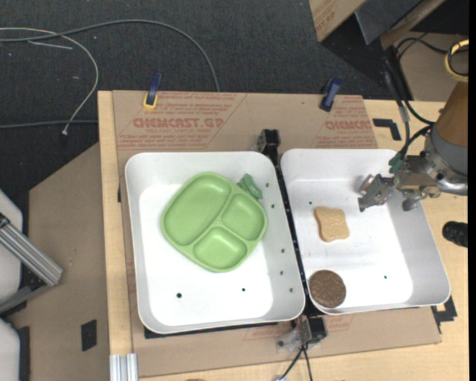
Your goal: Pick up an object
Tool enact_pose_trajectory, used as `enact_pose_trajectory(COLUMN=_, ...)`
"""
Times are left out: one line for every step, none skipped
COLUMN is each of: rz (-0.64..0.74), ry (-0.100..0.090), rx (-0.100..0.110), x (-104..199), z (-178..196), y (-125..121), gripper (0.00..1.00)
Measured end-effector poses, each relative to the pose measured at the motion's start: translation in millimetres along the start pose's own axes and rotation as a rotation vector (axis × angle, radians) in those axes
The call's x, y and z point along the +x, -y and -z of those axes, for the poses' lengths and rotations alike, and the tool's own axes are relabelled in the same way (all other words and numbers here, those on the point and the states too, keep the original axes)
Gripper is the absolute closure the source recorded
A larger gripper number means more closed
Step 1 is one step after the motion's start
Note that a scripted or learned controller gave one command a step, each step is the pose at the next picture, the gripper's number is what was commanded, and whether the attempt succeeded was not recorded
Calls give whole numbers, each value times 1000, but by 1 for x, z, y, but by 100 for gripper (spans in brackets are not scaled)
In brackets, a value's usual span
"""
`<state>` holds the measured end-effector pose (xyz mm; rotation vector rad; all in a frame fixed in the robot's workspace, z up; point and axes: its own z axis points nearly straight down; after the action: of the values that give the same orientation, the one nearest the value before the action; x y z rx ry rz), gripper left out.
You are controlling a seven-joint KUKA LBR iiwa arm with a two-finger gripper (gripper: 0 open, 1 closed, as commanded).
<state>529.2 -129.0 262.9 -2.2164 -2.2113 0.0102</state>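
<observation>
Down front sits a brown round cookie (326,288), toast slice (331,224) just behind it, and the gripper (387,191) hovers nearby, spread open, gripping nothing.

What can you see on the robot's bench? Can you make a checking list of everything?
Surface: cardboard-covered bench bearing two white bins, left bin and right bin, side by side.
Job's things: green divided plate in the left bin; toast-like slice and round brown patty in the right bin.
Clutter: small green piece at the plate's upper right edge.
Grippers: gripper over the right bin's upper part, holding nothing that I can see.
Cables: thin cables on the dark floor; cable at the front edge.
Surroundings: two blue clamps, cardboard box.
</observation>
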Motion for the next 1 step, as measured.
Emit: enact_pose_trajectory(rz=3, ry=2, rx=-11, x=0, z=5, y=-2, gripper=0)
